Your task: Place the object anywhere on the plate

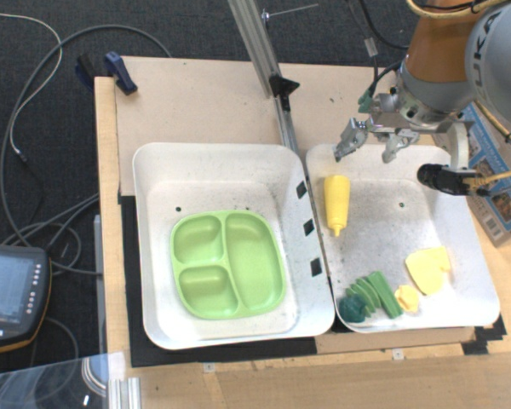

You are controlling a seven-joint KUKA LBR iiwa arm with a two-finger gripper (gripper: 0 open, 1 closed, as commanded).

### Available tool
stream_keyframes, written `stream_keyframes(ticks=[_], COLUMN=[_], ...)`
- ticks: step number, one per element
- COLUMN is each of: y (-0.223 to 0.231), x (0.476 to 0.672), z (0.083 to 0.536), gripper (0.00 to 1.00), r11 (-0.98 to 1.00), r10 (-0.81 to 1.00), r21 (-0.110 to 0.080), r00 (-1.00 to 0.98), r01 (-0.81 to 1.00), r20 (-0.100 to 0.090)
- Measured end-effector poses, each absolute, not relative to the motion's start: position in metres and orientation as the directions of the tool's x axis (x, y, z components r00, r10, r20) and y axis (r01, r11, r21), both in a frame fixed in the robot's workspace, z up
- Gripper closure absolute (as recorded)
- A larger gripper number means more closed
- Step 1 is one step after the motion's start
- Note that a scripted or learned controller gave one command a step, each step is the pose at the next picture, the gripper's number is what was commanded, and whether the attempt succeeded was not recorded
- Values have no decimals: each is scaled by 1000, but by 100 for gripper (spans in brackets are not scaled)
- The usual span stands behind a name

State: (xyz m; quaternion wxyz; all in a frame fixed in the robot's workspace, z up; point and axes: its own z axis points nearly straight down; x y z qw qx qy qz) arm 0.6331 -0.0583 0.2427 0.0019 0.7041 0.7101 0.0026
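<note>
No text, label, brand or number can be read anywhere here. The blue printed item (494, 173) at the bench's right edge, perhaps a box or booklet, carries markings, but they are too small and blurred to make out. The screen of the handheld control pendant (13, 301) at the left shows only a dim grey glow, with no legible characters. The yellow bottle (336, 203) in the right bin bears no legible label.

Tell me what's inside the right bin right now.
The right bin holds a yellow bottle, a green toy and yellow pieces. The end effector hangs over its far edge, hiding a little of the rim there.
</note>
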Motion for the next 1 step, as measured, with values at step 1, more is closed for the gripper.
stream_keyframes(ticks=[1], y=[-62], x=[631], z=[255], gripper=[100], r11=[4], r10=[1000], r21=[6], r00=[-4], r01=[1000], r20=[-1])
